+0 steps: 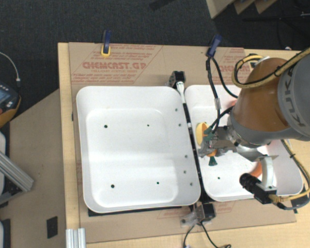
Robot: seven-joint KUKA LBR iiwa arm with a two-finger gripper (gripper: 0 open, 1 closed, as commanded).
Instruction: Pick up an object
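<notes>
We see the arm (279, 102) reaching over the right bin (222, 182), its claw (211, 148) low near the bin's left wall, beside a yellow object (200, 132) and a small green piece (213, 161). Whether the claw grips anything, we cannot tell. The left bin (93, 154) sits alongside on the bench (72, 76).

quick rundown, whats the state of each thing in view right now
left bin: flat on the bench, white floor showing
right bin: partly covered by the arm
arm: reaching in over the right bin
claw: low at the right bin's left wall
yellow object: lying beside the claw
</notes>
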